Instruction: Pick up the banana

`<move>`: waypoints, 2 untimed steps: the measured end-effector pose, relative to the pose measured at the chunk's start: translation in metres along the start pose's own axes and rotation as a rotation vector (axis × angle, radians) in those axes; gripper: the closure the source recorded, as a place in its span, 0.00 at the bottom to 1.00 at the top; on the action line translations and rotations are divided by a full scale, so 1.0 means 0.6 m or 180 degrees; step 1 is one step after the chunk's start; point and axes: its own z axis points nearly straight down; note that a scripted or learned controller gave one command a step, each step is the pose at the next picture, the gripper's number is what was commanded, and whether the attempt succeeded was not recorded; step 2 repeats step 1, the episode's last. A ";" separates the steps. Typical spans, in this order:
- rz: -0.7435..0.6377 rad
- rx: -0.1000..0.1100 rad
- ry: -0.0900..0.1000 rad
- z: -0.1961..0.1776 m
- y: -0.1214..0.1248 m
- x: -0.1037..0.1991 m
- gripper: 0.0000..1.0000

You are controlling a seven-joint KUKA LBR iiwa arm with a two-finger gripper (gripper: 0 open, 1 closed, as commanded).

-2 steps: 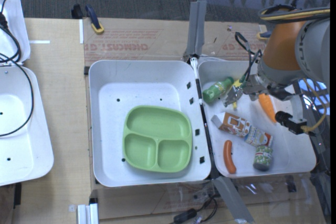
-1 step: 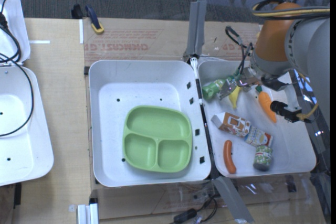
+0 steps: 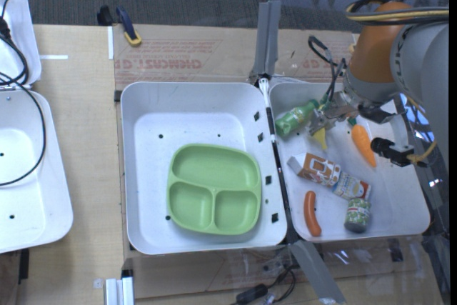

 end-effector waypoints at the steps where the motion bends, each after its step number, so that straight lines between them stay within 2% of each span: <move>1: 0.0520 -0.0051 -0.0009 -0.159 0.071 0.130 1.00; 2: 0.0520 -0.0051 -0.0009 -0.159 0.071 0.130 1.00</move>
